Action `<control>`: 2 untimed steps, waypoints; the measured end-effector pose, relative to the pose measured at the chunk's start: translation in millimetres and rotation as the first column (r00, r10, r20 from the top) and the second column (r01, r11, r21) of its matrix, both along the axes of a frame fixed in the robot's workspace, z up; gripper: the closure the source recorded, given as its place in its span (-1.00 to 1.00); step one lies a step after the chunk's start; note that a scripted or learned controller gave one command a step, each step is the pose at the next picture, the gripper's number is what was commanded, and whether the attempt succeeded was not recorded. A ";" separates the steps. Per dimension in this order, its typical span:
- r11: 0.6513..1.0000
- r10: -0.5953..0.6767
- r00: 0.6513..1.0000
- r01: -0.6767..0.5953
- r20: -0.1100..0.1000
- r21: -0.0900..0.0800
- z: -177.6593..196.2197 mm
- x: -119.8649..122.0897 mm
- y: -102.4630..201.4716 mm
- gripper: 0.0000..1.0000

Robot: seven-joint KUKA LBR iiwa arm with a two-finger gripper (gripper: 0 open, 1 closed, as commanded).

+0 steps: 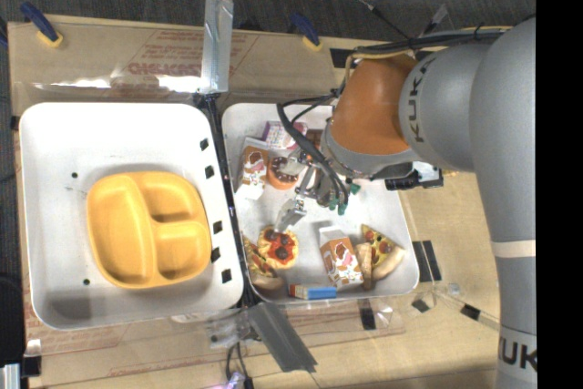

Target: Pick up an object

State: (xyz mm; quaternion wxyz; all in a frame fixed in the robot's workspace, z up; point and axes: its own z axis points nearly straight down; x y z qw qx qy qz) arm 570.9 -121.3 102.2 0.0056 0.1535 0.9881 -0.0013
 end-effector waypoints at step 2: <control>0.988 -0.153 0.988 0.153 -0.012 0.004 -12.7 -1.9 18.5 -1.00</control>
